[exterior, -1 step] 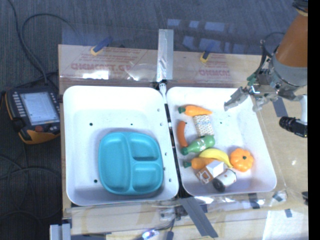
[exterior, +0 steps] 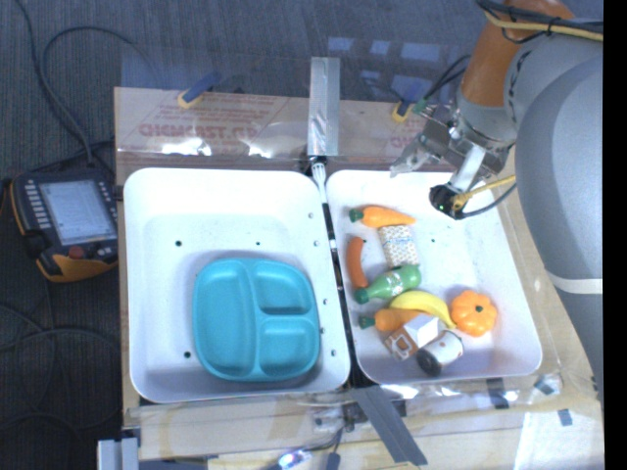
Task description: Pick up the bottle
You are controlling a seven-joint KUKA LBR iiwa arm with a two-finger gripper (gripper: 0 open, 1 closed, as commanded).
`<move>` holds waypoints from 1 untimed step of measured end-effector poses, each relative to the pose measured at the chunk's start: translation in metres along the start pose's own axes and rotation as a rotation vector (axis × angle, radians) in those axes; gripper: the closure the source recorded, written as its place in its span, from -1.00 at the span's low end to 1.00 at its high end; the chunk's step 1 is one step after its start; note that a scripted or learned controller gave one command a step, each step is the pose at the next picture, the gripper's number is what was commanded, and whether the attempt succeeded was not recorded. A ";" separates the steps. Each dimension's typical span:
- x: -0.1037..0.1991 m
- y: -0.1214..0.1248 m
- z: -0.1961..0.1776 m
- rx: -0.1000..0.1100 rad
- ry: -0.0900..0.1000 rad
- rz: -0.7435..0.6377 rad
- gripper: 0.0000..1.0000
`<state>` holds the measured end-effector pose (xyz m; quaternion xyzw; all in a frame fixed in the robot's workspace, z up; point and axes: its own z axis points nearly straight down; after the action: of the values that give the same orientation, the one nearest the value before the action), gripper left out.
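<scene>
1. Bench on dark carpet, cables trailing; a pendant (exterior: 64, 225) lies at the left. Two white bins sit side by side: left bin (exterior: 157, 199) holds a blue divided plate (exterior: 258, 318); right bin (exterior: 519, 346) holds the clutter.
2. Bottle (exterior: 389, 284): green, lying on its side near the middle of the right bin, slanted, neck toward the lower left.
3. Gripper (exterior: 446, 169) hangs over the bin's far right corner, well apart from the bottle and holding nothing. Cannot tell how the jaws stand; the fingers blur into the wrist.
4. Step, by my reading: approach not yet begun. Next move calls for travel toward the bin's middle, wrist turned so the fingers span the bottle's narrow width, then descent.
5. Crowding: checkered box (exterior: 399, 245) touches the bottle's upper end, banana (exterior: 423, 305) lies just beside its lower edge, a carrot (exterior: 356, 259) lies to its left. Pumpkin (exterior: 473, 313), a second carrot (exterior: 382, 216) and a dark-capped cylinder (exterior: 439, 352) lie nearby.
6. Risk: fingers landing on box or banana, nudging the bottle away.
</scene>
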<state>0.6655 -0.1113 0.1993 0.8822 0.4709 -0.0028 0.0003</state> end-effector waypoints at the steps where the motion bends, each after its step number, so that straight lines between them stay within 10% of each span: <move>1: 0.000 0.000 0.000 0.000 0.000 0.001 -1.00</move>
<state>0.6655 -0.1117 0.1994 0.8823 0.4706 -0.0028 0.0006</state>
